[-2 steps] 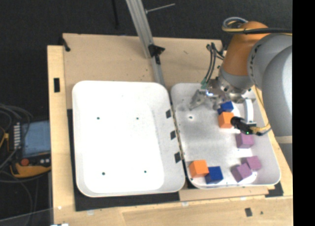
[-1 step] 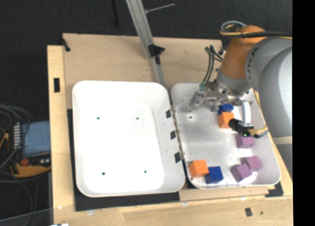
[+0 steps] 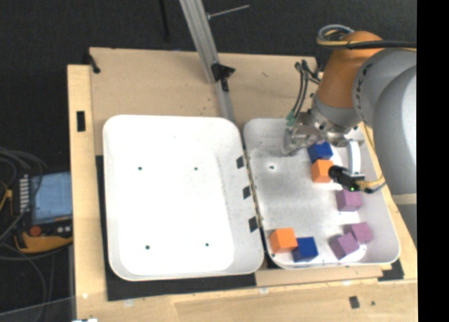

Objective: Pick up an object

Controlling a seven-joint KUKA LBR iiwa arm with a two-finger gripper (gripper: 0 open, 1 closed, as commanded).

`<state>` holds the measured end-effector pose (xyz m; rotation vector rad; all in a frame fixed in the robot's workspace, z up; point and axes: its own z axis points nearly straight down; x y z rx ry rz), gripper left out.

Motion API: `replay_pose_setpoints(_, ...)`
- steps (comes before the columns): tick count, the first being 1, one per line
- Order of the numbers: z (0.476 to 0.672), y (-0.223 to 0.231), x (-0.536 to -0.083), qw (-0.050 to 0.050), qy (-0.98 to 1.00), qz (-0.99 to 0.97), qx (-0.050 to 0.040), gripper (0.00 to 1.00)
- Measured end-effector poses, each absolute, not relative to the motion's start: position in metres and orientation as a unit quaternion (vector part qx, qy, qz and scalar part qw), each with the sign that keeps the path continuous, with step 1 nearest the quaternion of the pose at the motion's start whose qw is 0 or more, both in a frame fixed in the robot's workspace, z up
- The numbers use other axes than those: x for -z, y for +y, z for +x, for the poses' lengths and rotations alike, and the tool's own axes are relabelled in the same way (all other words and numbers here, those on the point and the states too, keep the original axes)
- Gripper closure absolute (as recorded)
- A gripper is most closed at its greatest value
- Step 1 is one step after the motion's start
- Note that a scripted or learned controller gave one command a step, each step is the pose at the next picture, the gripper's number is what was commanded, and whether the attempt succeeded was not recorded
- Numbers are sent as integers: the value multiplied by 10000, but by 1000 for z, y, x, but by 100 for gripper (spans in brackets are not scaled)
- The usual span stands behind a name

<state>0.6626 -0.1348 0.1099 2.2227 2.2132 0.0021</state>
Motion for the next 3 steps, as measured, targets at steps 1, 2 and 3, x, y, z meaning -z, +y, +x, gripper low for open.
replay_pose_setpoints(1,657,-132,-171,29,7050,7092,-22,100)
replay_pose_setpoints(2,658,-134,-208,22,7060,7082,-16,100)
replay_pose_setpoints(3,661,-85,-223,9,7095,7047,-18,100)
